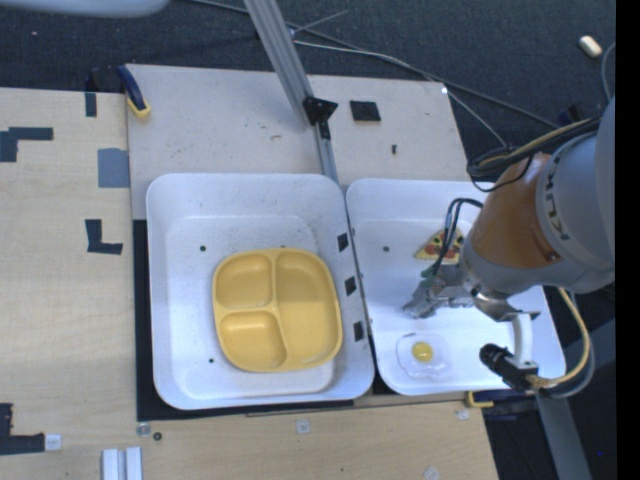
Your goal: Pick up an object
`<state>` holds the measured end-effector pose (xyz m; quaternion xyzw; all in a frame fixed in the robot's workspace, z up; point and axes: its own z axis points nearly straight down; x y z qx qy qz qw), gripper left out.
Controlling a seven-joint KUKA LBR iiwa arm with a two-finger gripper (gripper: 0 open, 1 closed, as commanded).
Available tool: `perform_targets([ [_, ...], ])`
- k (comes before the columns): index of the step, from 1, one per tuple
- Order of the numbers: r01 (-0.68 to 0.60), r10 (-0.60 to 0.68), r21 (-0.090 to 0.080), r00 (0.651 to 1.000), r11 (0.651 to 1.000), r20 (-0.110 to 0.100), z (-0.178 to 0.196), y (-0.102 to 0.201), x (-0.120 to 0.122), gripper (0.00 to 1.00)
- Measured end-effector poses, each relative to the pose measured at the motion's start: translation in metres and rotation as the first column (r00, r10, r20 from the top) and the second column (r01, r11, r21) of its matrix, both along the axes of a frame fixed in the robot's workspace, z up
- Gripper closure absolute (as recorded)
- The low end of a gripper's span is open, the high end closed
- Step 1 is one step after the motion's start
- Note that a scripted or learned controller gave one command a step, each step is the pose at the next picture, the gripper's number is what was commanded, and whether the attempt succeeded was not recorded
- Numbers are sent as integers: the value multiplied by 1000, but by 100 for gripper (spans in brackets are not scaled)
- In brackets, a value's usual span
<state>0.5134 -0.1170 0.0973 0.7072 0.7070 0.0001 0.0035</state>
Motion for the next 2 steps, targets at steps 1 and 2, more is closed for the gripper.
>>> perform_targets([
  [1,-1,1,4,1000,1000,-2,58,-6,7,100],
  [2,-2,2,4,1000,1000,-1,120,-3,11,100],
])
